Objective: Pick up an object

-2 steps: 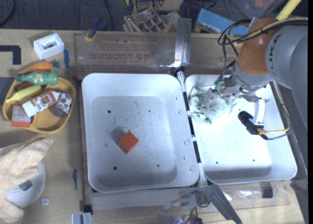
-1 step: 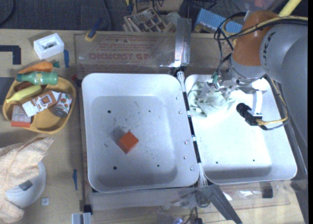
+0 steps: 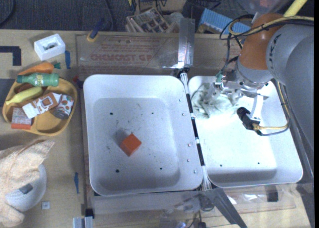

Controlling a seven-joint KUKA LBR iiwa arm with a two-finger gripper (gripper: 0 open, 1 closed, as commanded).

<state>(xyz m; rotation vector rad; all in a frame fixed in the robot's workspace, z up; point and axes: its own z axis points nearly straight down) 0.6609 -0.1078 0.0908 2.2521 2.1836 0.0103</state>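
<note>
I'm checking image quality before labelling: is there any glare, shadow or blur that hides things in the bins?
Camera view: bright glare washes out the right bin floor beneath the gripper; a pale crumpled thing blends into it; the orange block in the left bin is sharp, with a short shadow.

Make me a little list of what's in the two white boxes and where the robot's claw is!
left bin: holds one orange block, near the middle, a bit toward the front
right bin: holds a crumpled pale cloth in its back left corner
arm: grey with an orange band, reaching in from the right
claw: low over the cloth in the right bin
claw grip: too blurred to tell
orange block: lying alone, nothing touching it
</note>
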